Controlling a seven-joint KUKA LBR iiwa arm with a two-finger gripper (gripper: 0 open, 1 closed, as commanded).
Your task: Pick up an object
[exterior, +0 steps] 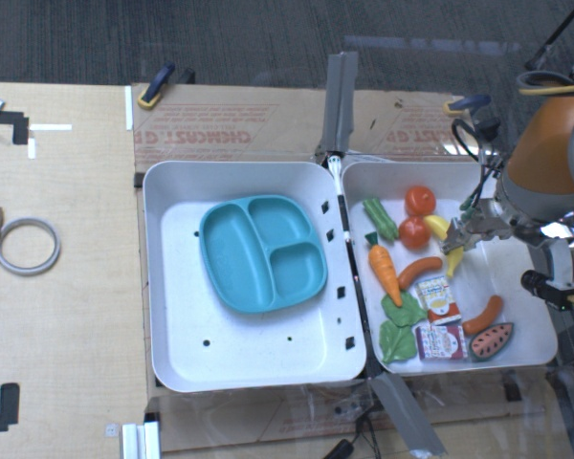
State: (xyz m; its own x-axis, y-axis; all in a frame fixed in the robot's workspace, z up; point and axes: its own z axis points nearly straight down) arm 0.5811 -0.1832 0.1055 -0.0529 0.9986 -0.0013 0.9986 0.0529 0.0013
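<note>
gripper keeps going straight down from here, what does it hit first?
Most likely the yellow toy lying under the gripper, with the sausage just beside it. Height above them is hard to judge from this slanted view.

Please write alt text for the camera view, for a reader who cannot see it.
The gripper hovers low over toy food in the right bin, beside a yellow piece and two tomatoes. The left bin holds a blue divided plate.

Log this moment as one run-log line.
arm: reaching into right bin | end effector: low by yellow toy | grasp: none seen | left bin: blue divided plate
</note>
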